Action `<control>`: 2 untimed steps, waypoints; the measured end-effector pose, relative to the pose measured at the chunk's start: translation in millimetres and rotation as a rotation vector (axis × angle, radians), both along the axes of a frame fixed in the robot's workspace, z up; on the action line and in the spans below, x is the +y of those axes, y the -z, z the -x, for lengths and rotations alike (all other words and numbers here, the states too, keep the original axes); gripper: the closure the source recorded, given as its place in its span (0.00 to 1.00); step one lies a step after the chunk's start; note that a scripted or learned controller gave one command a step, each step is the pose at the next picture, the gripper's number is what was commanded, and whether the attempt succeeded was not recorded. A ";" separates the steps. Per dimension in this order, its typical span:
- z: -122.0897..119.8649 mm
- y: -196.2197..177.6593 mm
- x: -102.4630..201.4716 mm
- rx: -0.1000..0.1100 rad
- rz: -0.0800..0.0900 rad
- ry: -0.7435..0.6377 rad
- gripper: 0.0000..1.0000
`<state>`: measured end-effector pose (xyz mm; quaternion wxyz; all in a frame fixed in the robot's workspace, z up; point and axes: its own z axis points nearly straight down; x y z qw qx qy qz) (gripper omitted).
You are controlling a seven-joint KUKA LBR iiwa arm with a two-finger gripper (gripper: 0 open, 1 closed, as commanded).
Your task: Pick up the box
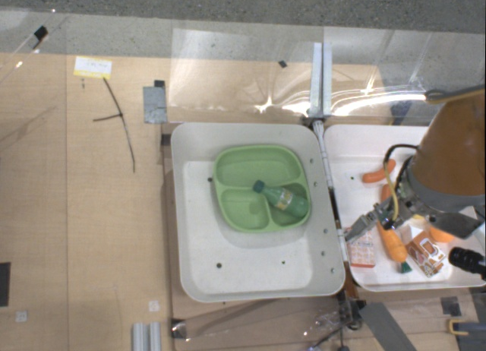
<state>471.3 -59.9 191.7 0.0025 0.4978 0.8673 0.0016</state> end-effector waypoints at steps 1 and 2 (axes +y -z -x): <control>11.4 0.8 -24.3 0.001 -0.001 0.160 0.00; -0.5 0.3 -4.9 -0.001 -0.001 0.164 0.00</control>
